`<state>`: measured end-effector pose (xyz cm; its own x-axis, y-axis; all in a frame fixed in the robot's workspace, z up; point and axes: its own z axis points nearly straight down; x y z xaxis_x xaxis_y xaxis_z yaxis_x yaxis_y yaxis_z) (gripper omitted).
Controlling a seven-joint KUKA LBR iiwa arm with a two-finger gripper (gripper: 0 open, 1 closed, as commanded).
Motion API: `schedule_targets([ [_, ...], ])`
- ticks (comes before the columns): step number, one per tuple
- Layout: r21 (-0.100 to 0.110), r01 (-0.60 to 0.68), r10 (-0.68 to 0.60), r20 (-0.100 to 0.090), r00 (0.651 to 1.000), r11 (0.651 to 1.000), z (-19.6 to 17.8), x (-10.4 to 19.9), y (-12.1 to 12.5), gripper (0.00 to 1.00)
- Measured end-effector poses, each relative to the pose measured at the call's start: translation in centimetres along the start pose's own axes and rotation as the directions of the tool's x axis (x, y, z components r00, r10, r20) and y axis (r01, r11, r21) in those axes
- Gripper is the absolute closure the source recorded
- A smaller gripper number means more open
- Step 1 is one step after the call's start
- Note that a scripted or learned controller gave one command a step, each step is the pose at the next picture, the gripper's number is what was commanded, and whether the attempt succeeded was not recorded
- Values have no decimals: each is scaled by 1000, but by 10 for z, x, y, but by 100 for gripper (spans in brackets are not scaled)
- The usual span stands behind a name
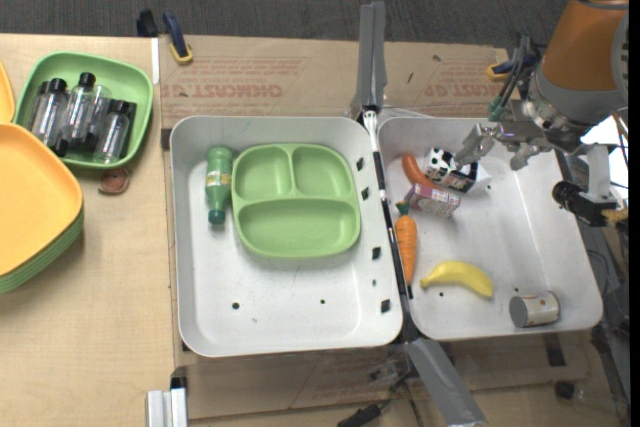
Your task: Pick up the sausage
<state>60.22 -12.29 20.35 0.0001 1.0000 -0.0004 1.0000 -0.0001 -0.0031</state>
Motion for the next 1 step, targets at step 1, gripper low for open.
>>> schedule_targets([
  [1, 1, -1, 1, 1, 1000, 1000, -8, -1, 0, 100],
])
